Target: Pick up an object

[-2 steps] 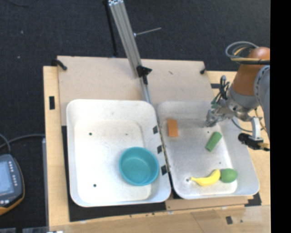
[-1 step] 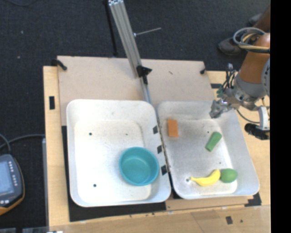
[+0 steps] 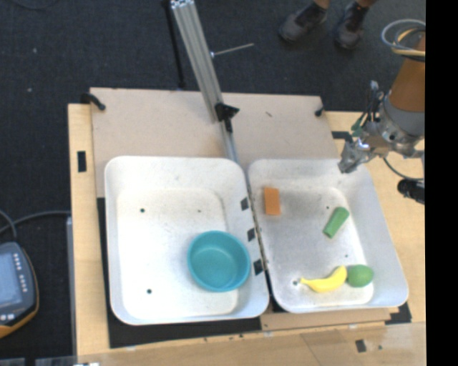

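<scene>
The bench carries two shallow white bins side by side. The left bin (image 3: 136, 186) holds a teal bowl (image 3: 219, 261), upright, near its lower right corner. The right bin (image 3: 300, 179) holds four items. An orange block (image 3: 271, 201) lies near the bin's upper left, close to the wall shared with the left bin. A green cylinder (image 3: 335, 221) lies tilted at mid-right, well apart from the block. A yellow banana (image 3: 324, 282) lies near the bottom edge, its right end touching or just beside a rounded green fruit (image 3: 360, 275); actual contact cannot be confirmed.

The arm enters from the right and is cut off at the frame edge; an orange band (image 3: 409, 87) shows above the wrist. The gripper (image 3: 348, 163) sits over the upper right corner of the right bin, at or just above the rim. It appears small, dark and blurred. No object is seen between its tips, and all four items lie apart from it.

A slanted metal rail (image 3: 202, 68) crosses the top of the bench. A handheld screen (image 3: 13, 282) is cut off at the left edge. Shoes (image 3: 325, 20) are partly visible at the top.
</scene>
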